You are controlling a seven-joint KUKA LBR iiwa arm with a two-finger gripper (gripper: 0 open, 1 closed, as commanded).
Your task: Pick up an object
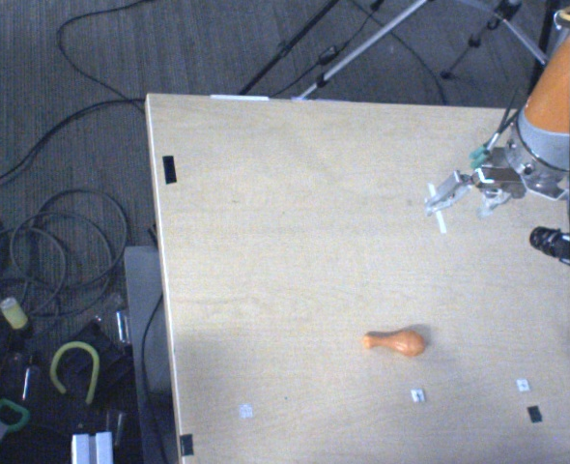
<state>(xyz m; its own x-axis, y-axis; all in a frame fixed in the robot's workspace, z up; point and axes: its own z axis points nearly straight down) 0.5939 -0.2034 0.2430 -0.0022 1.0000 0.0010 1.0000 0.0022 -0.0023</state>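
The grey arm (546,138), orange-banded above the wrist, reaches in from the right edge; its gripper (443,201) points left, the pale fingers (440,197) slightly spread

Wood, metal, rubber and carpet

Pale wooden bench top (295,240), smooth and matt, with faint grain. Small orange object (397,342), smooth, a little shiny, maybe rubber or plastic. Silvery metal gripper (443,201), shiny in places. Grey arm (546,143) with a smooth orange band. Dark floor (63,75), rough like ribbed carpet. Thin black cables (48,249), smooth, rubbery. Shiny metal stand legs (401,13).
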